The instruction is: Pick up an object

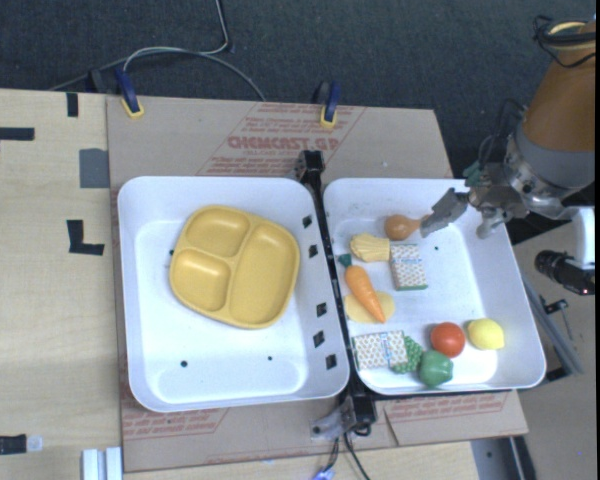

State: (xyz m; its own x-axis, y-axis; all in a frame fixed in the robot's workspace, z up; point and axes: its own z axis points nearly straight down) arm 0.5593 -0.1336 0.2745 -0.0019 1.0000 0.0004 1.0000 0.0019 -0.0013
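In the right bin (500, 298), a scatter of small toy foods, none of them lifted. Nearest the tool, toward the far wall: a brown rounded piece (402, 227), smooth and glossy, exact kind hard to tell. Just in front of it, a pale yellow wedge (370, 249), lying flat. Beside that wedge, a small patterned box (408, 266), whitish with green and red print, tilted a little. Close to the bins' shared wall, an orange carrot (365, 293), slanted, resting across a pale yellow slice (352, 311). Nearer the front wall, a second patterned box (380, 349), touching a green vegetable (435, 369). Just above the green one, a red tomato (447, 338), round and shiny, with a yellow lemon (486, 334) right beside it.

At the far right corner of that bin, the gripper (466, 218), grey, below the orange-banded wrist, hanging over the rim. Fingers apart, nothing between them; one tip close to the brown piece yet not touching it.

In the left bin (145, 298), a yellow divided plate (235, 265), three compartments, lying flat near the middle.
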